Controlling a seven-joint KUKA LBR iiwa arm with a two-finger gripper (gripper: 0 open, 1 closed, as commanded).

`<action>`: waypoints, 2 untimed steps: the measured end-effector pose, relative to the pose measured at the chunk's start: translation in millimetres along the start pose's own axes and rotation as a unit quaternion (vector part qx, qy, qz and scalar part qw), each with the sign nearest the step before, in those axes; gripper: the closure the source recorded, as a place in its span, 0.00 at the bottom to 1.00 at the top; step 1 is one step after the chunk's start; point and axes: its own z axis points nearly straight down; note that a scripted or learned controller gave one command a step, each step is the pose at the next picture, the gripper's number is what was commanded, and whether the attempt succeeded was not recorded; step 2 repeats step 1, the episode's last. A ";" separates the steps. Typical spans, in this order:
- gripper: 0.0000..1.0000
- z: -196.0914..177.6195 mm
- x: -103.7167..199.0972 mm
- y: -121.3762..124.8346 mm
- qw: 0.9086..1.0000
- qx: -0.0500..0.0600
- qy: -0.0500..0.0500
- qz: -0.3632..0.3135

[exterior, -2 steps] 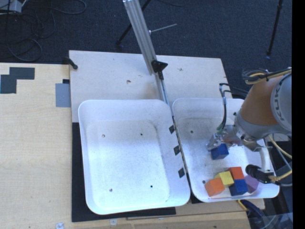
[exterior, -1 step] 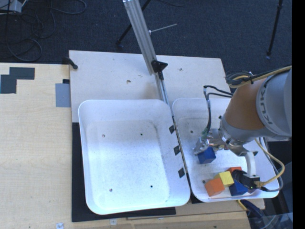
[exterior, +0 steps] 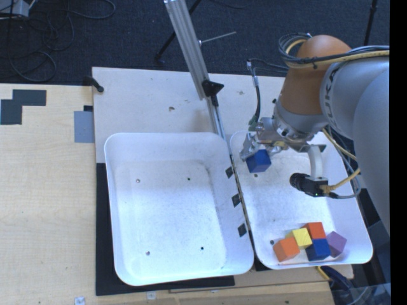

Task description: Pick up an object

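Blue cube (exterior: 259,162) sits pinched between our gripper (exterior: 255,154) fingers, raised above the right bin (exterior: 273,199) near its eleven o'clock corner. We judge it light, rigid, maybe slick-faced; opposite flat sides suit the grip best. Other blocks (exterior: 310,241) cluster at five o'clock.

Dark carpet floor (exterior: 76,37) with loose cables (exterior: 38,49); pale wood benchtop (exterior: 44,189); even light.

Bright, even light — soft shadows, slight blur.
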 end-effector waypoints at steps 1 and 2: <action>1.00 5.1 64.5 -62.3 1.000 0.009 0.001 0.001; 1.00 5.1 64.5 -62.3 1.000 0.009 0.001 0.001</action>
